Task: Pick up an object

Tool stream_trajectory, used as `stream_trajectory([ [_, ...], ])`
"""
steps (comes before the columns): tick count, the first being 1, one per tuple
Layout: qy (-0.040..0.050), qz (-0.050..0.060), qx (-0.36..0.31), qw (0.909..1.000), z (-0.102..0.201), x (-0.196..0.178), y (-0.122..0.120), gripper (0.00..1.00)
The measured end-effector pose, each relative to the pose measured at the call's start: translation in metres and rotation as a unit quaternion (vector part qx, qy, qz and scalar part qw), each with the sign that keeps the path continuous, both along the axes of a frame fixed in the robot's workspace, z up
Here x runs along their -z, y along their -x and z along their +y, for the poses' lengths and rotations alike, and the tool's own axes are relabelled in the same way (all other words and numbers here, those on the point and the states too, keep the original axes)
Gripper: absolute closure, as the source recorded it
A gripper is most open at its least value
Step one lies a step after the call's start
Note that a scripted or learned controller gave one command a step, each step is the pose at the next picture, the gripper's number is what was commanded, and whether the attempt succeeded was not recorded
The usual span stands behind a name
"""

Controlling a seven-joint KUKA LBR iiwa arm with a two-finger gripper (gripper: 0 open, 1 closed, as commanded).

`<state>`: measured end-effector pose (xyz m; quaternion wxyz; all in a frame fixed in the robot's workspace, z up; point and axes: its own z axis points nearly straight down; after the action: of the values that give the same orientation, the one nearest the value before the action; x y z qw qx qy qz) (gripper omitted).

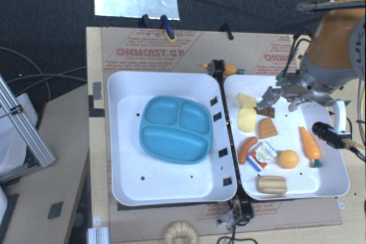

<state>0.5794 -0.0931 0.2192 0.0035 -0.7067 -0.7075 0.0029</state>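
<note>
My gripper (283,101) hangs over the back of the right bin (334,171), open, with nothing between its fingers. Its left finger (267,100) is just above a small dark brown piece (266,113) and beside a pale yellow piece (246,101). Nearer the front lie a yellow lump (247,119), a brown wedge (267,128), a red sausage (247,149), a small packet (264,154), an orange (289,159), a carrot (310,143) and a bread roll (271,184).
The left bin (123,180) holds a blue divided plate (175,127). A black fitting (326,132) sticks out over the right bin near the carrot. A divider with black clips (224,128) separates the bins. A ring-shaped object (182,232) lies at the bench's front edge.
</note>
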Motion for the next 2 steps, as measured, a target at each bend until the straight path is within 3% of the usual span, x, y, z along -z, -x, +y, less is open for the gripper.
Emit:
stream_trajectory([
  [1,0.0004,-0.005,-0.001,1.0,0.0,-0.005,-0.002,0.0],
  [2,0.0001,-0.003,0.0,1.0,0.004,0.037,-0.004,0.0],
])
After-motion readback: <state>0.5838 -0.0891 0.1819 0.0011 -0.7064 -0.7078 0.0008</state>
